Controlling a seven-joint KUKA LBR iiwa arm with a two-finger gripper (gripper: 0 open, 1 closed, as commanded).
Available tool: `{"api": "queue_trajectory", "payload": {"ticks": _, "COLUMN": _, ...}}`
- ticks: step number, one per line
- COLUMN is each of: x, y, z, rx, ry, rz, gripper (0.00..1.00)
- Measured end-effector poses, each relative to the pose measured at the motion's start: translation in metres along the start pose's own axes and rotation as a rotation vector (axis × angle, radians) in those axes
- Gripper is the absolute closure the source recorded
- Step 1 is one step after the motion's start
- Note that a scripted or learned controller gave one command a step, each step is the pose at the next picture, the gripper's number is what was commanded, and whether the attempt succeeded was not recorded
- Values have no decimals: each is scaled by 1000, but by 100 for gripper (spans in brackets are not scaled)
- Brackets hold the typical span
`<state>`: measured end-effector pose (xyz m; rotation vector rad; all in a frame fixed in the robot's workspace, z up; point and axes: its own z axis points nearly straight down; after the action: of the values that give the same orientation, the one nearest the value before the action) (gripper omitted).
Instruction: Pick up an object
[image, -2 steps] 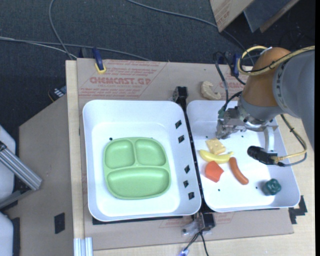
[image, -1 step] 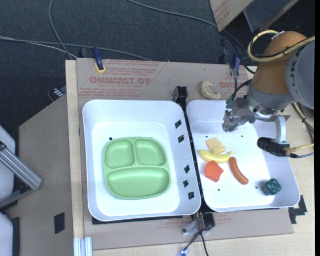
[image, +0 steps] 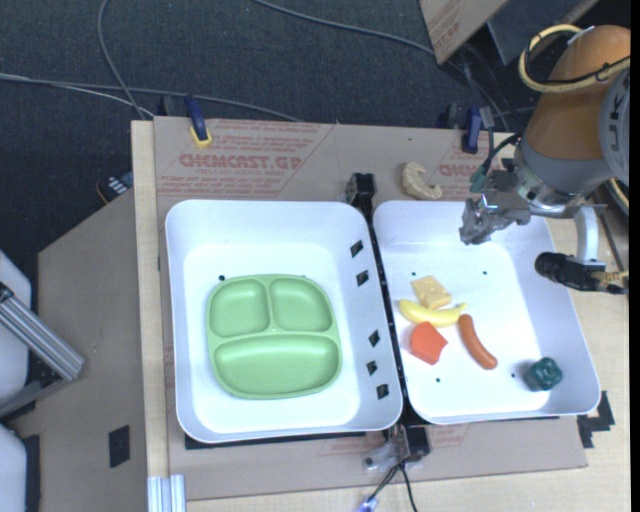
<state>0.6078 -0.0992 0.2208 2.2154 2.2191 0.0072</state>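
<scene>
- The gripper (image: 478, 228) hangs over the far edge of the right bin (image: 520, 400), close to that bin's far left corner, with the grey arm (image: 575, 110) and its orange band reaching in from the right.
- Whether the pincer is released or clenched cannot be told from here; nothing shows in its grasp.
- The toy food lies in a loose cluster toward the right bin's left edge, well apart from the pincer and nearer the front.
- A pale cracker-like piece (image: 432, 291) is the closest of them to the pincer, with a yellow banana (image: 432, 314) touching its front side.
- An orange-red chunk (image: 428, 343) sits just in front of the banana, and a reddish sausage (image: 477, 342) lies slantwise just beside both.
- A dark green lump (image: 545, 374) rests near the right bin's front right corner, farthest from the pincer.
- The left bin (image: 190, 300) carries a green divided plate (image: 273, 334) at its middle.
- A beige object (image: 420, 180) lies on the bench board beyond the right bin's far edge.
</scene>
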Motion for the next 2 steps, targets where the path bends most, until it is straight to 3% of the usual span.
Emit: {"api": "queue_trajectory", "payload": {"ticks": 2, "x": -3, "y": 5, "z": -76, "rx": 2, "ry": 0, "rz": 0, "gripper": 100}}
